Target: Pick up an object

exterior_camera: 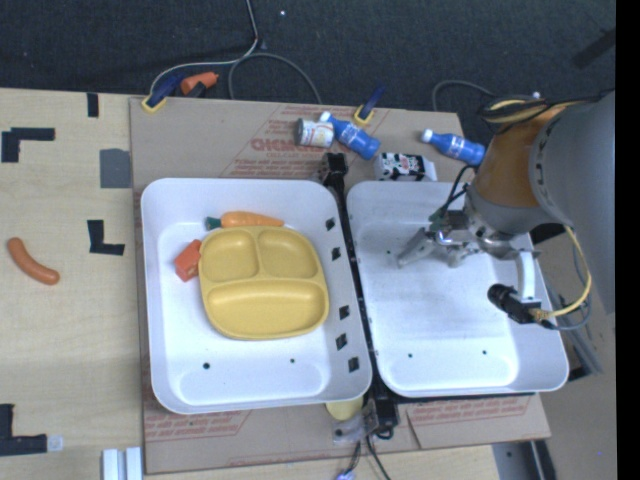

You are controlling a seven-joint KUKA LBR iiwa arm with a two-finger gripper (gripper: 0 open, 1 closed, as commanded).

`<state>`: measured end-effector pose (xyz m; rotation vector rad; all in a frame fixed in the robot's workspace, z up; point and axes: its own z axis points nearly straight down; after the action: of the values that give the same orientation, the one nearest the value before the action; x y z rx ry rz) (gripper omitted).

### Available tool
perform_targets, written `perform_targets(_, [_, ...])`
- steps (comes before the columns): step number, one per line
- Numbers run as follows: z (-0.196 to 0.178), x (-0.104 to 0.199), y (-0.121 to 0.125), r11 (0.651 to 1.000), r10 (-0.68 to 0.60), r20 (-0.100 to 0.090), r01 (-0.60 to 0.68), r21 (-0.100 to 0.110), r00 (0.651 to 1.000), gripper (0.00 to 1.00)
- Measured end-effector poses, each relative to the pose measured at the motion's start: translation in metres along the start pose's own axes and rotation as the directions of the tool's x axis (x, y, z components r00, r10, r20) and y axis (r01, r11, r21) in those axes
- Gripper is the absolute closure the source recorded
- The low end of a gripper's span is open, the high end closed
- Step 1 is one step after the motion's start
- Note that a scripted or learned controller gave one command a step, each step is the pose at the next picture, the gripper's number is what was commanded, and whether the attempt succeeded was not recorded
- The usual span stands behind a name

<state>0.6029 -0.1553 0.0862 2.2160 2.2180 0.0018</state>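
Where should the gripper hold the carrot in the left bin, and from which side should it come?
Grip the carrot across its thin middle, coming from above. It lies flat, pressed along the far edge of the yellow plate, so only the top seems free; one finger must probably slip between them.

Grey arm, orange band, seemingly yellow cable.

Sausage-shaped toy on the wooden bench, two blue-and-white bottles on cardboard behind the bins

A pale wooden bench under a cardboard sheet meets dark carpet behind.
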Motion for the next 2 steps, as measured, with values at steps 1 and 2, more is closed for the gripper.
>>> perform_targets(1, [-0.001,0.058,-0.022,1.0,-0.003,-0.001,0.003,0.0,1.0,0.0])
perform_targets(2, [0.0,0.053,0.043,1.0,-0.001,-0.002,0.001,0.0,1.0,0.0])
